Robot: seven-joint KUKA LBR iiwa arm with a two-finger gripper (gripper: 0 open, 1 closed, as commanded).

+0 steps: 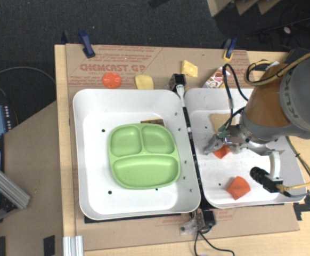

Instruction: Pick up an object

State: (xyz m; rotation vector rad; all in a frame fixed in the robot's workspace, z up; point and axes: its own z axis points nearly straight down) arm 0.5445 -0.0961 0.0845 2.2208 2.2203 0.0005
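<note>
My gripper (218, 145) is low over the left half of the right bin (283, 196), with the arm's orange band (264, 108) and grey body behind it. A small red-orange piece (222, 153) lies right at the gripper's tip, partly covered by it; I cannot see whether it is gripped. An orange-red block (238, 188) rests near the right bin's front edge, apart from the gripper. A tan flat piece (217, 121) lies at the back of that bin.
A green divided plate (143, 156) lies in the left bin (91, 116), with a brown item (152, 122) at its far rim. Behind the bins sit an orange ball (111, 80), yellow pieces (144, 82) and a packet (214, 80). Cables (229, 97) hang near the arm.
</note>
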